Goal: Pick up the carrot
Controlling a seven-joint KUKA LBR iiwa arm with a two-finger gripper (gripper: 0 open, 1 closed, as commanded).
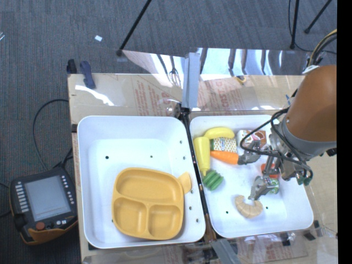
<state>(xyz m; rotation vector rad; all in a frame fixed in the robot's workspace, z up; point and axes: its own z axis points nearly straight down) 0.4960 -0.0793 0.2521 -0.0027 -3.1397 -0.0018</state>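
Nearest the camera, at 7 o'clock on the floor: one teach pendant (43,202), dark screen, orange underside, cable looping away. Bench (126,98) is brown, board-like, with glare patches. Two white bins side by side. Left bin (96,133) holds one yellow divided tray (147,203), three compartments, lying toward the near edge. Right bin (291,219) holds the small items: one tan croissant-shaped piece (248,208) at 6 o'clock in the bin; one green ridged piece (213,180) at 8 o'clock; one long yellow piece (202,153) against the left wall; one banana (219,132) at 11 o'clock; one patterned packet (224,144) just beneath it. One carrot (225,157), orange, lies just below the packet, left of bin centre, pointing toward 3 o'clock. Gripper (263,175) hangs over the bin's middle, right of the carrot, nothing seen clasped; whether its fingers are spread or closed, cannot tell. Beyond, at 12 o'clock: grey carpet (66,26), tripod legs (137,18).
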